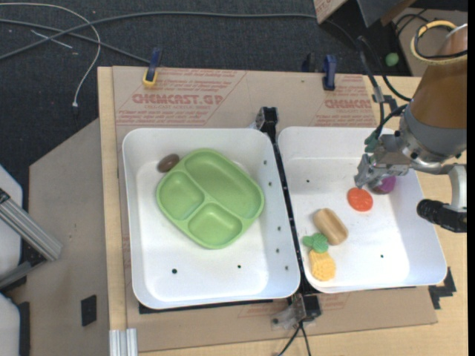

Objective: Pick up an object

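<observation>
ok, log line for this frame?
arm: over right bin | gripper: low beside purple toy, red disc | grasp: unclear

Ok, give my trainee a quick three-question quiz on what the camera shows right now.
1. True or false: the green divided tray lies in the left bin.
2. Which item lies nearest the hand? A) the small brown piece B) the red round piece C) the yellow piece
3. Fill in: the tan bread-like piece in the right bin lies just above a small ____ leafy piece.

Key: 1 true. 2 B. 3 green.
</observation>
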`<state>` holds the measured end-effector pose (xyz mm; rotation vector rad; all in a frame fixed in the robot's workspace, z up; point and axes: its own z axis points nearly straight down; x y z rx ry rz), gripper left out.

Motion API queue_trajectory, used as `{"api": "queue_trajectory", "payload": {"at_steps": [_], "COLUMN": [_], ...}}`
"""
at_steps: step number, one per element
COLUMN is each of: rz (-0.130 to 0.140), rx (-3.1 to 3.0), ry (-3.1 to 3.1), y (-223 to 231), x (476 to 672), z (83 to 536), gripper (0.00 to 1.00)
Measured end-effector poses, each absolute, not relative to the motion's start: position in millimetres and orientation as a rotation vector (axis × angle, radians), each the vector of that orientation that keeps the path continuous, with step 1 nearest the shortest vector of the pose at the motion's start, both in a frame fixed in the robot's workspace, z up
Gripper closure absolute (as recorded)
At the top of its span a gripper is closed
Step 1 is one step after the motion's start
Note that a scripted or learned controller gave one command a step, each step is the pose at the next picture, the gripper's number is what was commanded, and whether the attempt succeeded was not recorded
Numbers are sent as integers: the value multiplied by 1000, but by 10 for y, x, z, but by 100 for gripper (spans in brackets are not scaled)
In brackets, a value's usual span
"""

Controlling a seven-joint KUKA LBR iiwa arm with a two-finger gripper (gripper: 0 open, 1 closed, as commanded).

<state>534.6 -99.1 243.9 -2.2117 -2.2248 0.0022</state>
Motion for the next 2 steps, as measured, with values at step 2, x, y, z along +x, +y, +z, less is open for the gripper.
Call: {"api": "queue_trajectory", "payload": {"at_steps": [2], "rz": [-1], "rx": [-2215], "ry": [-2228], "y": [-58], "x": [5614], "z": [2448], "gripper": [100]}}
